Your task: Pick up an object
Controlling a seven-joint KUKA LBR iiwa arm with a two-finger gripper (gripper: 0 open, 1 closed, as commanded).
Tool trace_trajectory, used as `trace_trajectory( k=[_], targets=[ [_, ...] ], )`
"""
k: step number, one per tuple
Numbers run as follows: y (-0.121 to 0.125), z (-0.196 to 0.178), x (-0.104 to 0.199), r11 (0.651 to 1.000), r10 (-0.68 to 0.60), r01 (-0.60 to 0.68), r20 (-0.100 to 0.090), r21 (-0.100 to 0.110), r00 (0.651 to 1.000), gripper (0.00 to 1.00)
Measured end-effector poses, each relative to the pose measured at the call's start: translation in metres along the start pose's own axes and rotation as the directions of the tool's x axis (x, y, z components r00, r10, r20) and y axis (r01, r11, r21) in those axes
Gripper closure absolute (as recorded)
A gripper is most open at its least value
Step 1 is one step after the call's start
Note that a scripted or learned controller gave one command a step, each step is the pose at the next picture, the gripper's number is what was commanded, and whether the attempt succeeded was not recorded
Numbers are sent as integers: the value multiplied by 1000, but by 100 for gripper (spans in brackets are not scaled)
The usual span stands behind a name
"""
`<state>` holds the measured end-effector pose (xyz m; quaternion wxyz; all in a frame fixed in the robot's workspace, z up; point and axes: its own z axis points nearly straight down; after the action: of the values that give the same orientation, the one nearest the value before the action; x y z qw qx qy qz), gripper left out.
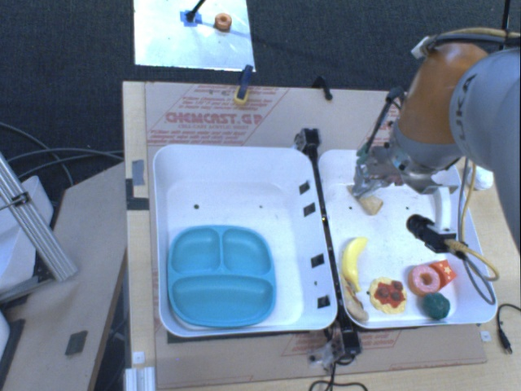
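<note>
Reach step: the gripper (368,184) hangs low over a tan piece (371,205) at the right bin's (480,309) eleven o'clock; its grip state cannot be told. Next likely: seat, close, lift.

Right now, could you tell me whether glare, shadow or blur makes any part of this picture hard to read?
In the camera view, the silvery sheet at the top is washed out by glare; the white bins are bright but evenly lit, so the blue tray and banana read clearly; the arm is large and slightly soft, and the gripper is too cluttered to read over a tan object.
</note>
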<state>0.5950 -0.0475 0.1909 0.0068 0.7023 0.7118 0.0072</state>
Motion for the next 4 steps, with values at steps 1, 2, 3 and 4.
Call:
trace_trajectory(
  k=[1, 2, 3, 4],
  targets=[
    [-106, -11, -6, 1000, 15, -15, 0, 23, 1000, 100],
    [-61, 6, 80, 1000, 2, -2, 0, 16, 1000, 100],
    [-17, -100, 129, 1000, 3, -3, -3, 4, 1000, 100],
    [-109, -21, 112, 999, 14, -14, 1, 32, 1000, 100]
  ],
)
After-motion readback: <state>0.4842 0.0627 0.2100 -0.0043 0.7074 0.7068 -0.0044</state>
